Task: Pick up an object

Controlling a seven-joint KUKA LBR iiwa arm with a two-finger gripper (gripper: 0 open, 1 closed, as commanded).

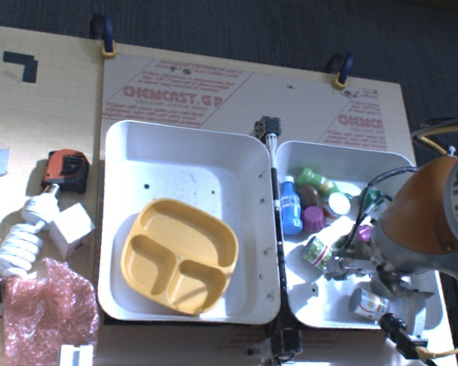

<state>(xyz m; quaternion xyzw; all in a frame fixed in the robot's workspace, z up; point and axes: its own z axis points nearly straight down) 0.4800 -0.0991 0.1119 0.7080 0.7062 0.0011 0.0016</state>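
Camera view: gripper (356,272) is seen low in the right bin (313,308), among small bottles (292,211); finger state cannot be told, and a hold cannot be confirmed. A yellow tray (179,255) lies in the left bin (187,152). "CHEMCAST" is printed on the board (174,92).

Left of the bins, on the bench: tape measure (66,170), white cube (71,227) touching a spiral bulb (23,241), and pink crumpled wrap (50,305) just below the bulb. Two clamps (105,34) (341,69) grip the board's (248,97) far edge.
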